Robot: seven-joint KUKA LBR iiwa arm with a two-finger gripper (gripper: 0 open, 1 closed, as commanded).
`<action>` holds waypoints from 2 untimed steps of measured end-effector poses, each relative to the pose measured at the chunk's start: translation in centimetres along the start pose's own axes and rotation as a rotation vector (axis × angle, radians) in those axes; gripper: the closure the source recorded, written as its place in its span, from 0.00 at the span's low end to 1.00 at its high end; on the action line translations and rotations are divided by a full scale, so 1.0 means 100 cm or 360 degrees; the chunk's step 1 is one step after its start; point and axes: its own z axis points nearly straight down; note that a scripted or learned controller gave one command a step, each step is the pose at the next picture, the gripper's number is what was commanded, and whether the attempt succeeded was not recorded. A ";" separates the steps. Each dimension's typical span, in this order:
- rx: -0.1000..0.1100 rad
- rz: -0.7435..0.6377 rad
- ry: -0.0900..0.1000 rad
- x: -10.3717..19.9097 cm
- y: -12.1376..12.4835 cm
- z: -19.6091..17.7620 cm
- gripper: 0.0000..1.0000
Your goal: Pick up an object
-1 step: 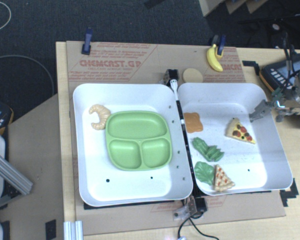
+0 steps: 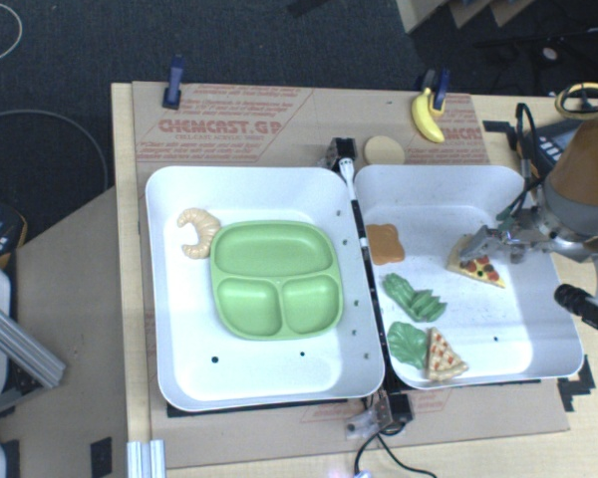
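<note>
Whether its jaws are spread or pinching cannot be told, yet the gripper (image 2: 486,243) sits low at the pizza slice (image 2: 478,268) in the right bin (image 2: 553,361), seemingly to grasp it

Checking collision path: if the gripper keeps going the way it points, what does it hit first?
Likely the pizza slice right at the gripper tip, then the bin floor. Height above the slice is unclear.
</note>
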 end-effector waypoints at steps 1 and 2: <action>-0.0016 -0.0002 -0.0017 0.003 0.035 0.009 0.00; -0.0015 -0.0005 -0.0006 -0.011 0.060 0.008 0.00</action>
